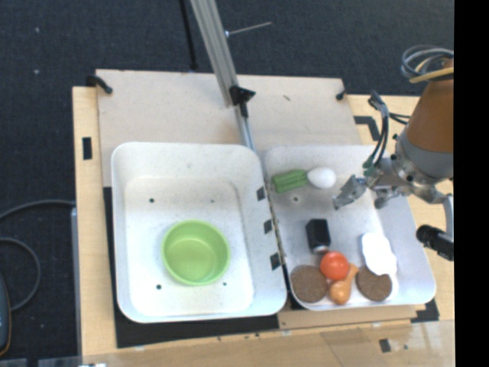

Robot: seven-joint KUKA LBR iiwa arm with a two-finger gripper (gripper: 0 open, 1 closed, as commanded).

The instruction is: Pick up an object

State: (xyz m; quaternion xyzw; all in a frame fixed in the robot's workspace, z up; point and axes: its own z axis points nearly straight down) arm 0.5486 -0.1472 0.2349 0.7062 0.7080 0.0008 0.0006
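light: even, bright overhead | shadows: faint, soft | glare: bins near-overexposed | focus: slightly soft, grainy

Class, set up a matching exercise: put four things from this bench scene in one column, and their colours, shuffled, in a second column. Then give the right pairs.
Things:
1. bowl in the left bin
2. ball
3. small block
4. egg-shaped thing

Colours:
A. black
B. white
C. green
D. red-orange

Pairs: 1-C, 2-D, 3-A, 4-B
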